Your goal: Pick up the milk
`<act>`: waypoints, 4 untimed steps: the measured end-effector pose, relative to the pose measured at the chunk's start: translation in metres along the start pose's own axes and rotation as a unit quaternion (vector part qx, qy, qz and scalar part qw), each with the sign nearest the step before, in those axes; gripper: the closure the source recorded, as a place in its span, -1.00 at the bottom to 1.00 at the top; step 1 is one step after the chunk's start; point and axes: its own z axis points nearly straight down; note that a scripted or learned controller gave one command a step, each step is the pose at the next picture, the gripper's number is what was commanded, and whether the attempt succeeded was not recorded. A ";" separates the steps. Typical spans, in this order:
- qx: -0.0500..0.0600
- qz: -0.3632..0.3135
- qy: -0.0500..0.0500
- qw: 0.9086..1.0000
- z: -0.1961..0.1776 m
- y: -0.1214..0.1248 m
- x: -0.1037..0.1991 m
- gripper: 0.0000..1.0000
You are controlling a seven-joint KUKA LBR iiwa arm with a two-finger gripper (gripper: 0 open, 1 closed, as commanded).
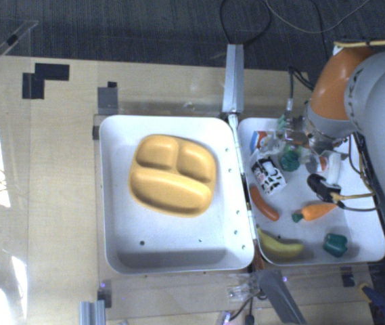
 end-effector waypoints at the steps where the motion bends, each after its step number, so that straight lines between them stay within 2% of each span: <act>1: 0.001 0.033 -0.002 0.999 0.024 -0.006 0.011 -1.00; 2: 0.001 0.030 -0.002 1.000 0.015 -0.004 0.011 1.00; 3: 0.005 -0.087 -0.001 0.996 0.020 -0.045 -0.058 1.00; 4: 0.010 -0.088 0.001 0.996 0.025 -0.048 -0.056 -1.00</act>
